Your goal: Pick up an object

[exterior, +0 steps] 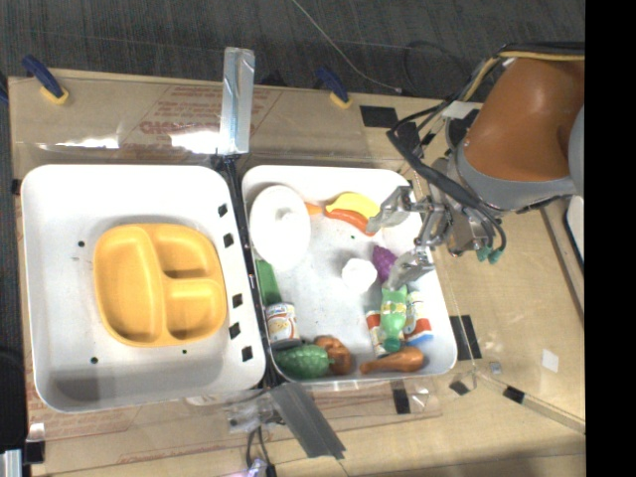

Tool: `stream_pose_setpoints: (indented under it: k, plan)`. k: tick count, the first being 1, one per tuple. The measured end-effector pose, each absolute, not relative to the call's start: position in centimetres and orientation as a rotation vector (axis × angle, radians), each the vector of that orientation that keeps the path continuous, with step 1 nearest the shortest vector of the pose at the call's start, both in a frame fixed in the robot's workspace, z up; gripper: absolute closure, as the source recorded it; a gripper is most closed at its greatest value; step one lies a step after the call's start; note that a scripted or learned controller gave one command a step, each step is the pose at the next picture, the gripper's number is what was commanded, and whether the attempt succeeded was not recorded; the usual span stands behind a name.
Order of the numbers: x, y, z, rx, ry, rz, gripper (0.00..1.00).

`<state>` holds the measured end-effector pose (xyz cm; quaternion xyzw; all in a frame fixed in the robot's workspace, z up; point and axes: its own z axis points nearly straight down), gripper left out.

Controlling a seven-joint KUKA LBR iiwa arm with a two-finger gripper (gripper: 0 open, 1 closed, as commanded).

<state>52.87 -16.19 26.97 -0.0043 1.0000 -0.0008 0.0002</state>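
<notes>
My gripper (398, 238) hangs over the right side of the right bin (437, 316), open, with one finger (386, 212) by the yellow toy (350, 205) and the other finger (410, 264) beside a purple piece (383, 260). Nothing sits between the fingers. A small white cup (356, 269) lies just left of the purple piece. Below the gripper lies a green bottle with a red label (395, 318).
The right bin also holds a white bowl (277, 224), a green bottle (266, 280), a small can (281, 321), a green vegetable (302, 360), a brown piece (333, 348) and an orange sausage shape (394, 361). A yellow divided tray (159, 281) lies in the left bin (50, 217).
</notes>
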Motion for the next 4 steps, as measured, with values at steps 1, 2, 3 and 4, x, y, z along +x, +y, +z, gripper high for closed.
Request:
stream_pose_setpoints:
  k: [1, 2, 3, 4]
  plan:
    - [52.2, -20.5, 19.1, -0.292, 3.131, 0.002, 0.00]
    - [52.0, -20.7, 9.2, -0.437, 3.108, 0.001, 0.00]
    - [49.5, -20.7, 9.3, -0.677, 3.064, 0.001, 0.00]
    - [50.2, -20.6, 9.2, -0.802, 3.035, 0.003, 0.00]
